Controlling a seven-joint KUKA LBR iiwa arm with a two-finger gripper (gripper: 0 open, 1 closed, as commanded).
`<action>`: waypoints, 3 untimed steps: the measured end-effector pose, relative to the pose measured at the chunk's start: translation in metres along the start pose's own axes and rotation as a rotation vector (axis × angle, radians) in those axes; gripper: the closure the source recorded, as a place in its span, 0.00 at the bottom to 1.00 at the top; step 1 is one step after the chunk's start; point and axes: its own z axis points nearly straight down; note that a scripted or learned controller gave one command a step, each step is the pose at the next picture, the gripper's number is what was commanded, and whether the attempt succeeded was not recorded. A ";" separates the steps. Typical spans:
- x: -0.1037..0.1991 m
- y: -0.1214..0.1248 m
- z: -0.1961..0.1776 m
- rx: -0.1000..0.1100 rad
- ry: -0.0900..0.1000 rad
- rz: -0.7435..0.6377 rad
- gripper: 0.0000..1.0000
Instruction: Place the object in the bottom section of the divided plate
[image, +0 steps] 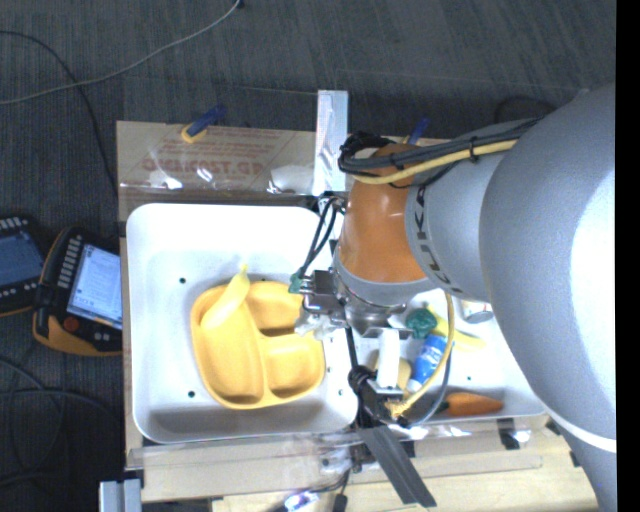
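A yellow divided plate (240, 370) lies in the left white bin (160, 300), towards its right side. A yellow banana-like piece (228, 297) leans on the plate's upper left rim. The arm's orange band (375, 235) and grey wrist hang over the wall between the two bins. My gripper (332, 312) sits under the wrist at the plate's right edge, and the wrist hides most of it. No object can be seen in its grasp.
The right bin (500, 385), largely covered by the arm, holds a blue bottle with a white cap (428, 358), a green piece (421, 322) and an orange carrot-like piece (472, 404). Cardboard (220, 150) lies behind the left bin. A handheld pendant (85, 295) rests on the floor at left.
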 end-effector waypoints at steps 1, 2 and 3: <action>-0.029 0.057 -0.010 -0.004 -0.001 -0.322 1.00; -0.029 0.057 -0.010 -0.004 -0.001 -0.323 0.00; -0.029 0.057 -0.018 -0.001 -0.001 -0.322 1.00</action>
